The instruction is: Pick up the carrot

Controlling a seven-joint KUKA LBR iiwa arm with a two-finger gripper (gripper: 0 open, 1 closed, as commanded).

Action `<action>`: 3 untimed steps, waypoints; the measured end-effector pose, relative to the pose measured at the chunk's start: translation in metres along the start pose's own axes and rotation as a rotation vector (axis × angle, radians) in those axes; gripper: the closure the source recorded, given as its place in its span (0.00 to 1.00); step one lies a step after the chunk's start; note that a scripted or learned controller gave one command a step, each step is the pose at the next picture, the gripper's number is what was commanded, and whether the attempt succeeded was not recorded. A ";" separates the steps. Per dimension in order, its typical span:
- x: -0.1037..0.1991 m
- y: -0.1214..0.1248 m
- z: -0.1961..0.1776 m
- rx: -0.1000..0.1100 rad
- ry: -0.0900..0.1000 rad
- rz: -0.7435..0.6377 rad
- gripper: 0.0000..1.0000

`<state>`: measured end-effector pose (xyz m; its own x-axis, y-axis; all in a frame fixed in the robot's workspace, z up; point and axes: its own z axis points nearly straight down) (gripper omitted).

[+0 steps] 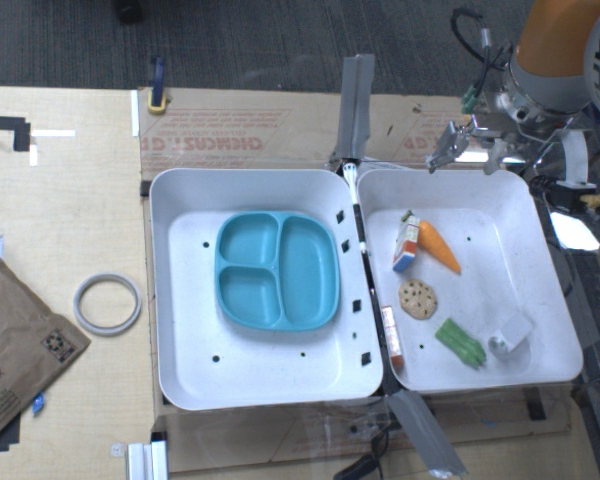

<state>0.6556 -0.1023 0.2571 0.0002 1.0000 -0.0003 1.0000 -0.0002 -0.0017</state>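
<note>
Claw [470,148]: hung above the far rim of the right bin [540,218], with its fingers spread apart and nothing between them.
Arm [560,28]: reached in from the right, its orange band high at the frame's upper corner.
Carrot [439,246]: lay in the right bin, toward the far left part, slanted, just beside a small carton [407,245]; well apart from the claw.
Neighbours: a cookie [417,299] sat nearer the camera, with a green piece [461,344] and a pale grey block [510,334] beyond it toward the near right corner.
Left bin [180,268]: held a blue divided plate [278,270].
Step in hand: approach, judged; no grasp had been made.
Next move: the claw likely needed to travel over the carrot, turn its fingers across the slant, and descend clear of the carton.
</note>
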 end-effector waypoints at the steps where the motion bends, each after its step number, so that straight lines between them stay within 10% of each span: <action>1: -0.002 -0.065 0.134 -0.026 -0.003 -0.260 0.00; 3: -0.013 -0.044 0.144 -0.036 0.001 -0.248 0.00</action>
<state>0.6110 -0.1154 0.1135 -0.2448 0.9696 -0.0029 0.9690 0.2448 0.0341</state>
